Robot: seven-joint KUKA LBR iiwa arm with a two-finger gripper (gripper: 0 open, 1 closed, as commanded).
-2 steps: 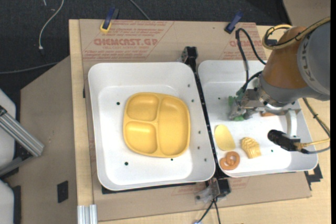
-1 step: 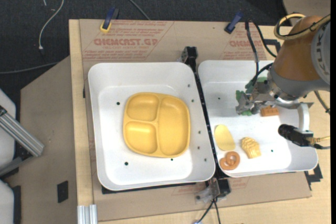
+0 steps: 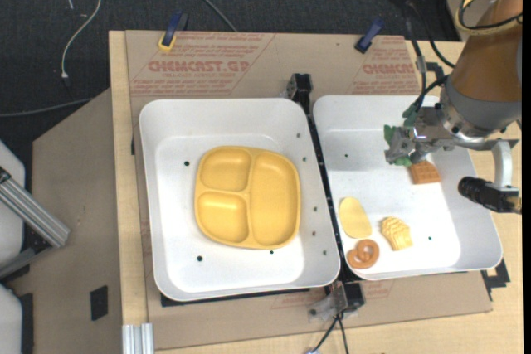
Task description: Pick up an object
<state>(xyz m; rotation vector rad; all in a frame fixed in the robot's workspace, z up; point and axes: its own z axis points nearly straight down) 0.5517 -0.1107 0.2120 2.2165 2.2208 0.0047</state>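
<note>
Waffle [image 3: 425,172], that small orange-brown square piece, is sitting in the right bin [image 3: 473,261], toward its far side, and it's the thing closest to my end effector [image 3: 400,147]. The end effector is down in that same bin, just to the far-left of the waffle, close enough that from my feed I can't say if it's touching. Whether it's apart or together, I honestly can't tell from this angle, the wrist hardware blocks it. I don't see anything gripped in it.

Rest of the right bin: a pale yellow flat oval piece [image 3: 355,217] near the left wall, a yellow corn-looking toy [image 3: 397,233] just right of it, and a brown donut [image 3: 362,254] at the near-left corner, right beside the oval's near end. All three are well apart from the waffle, nearer to me.

Left bin [image 3: 158,137] has a yellow divided tray [image 3: 248,196] lying flat in the middle, three compartments facing up.

The arm [image 3: 489,62] comes in from the right over the far-right corner of the right bin. Both bins sit side by side on the cardboard-covered worktop [image 3: 124,178], with two blue clips [image 3: 172,29] on the far edge.
</note>
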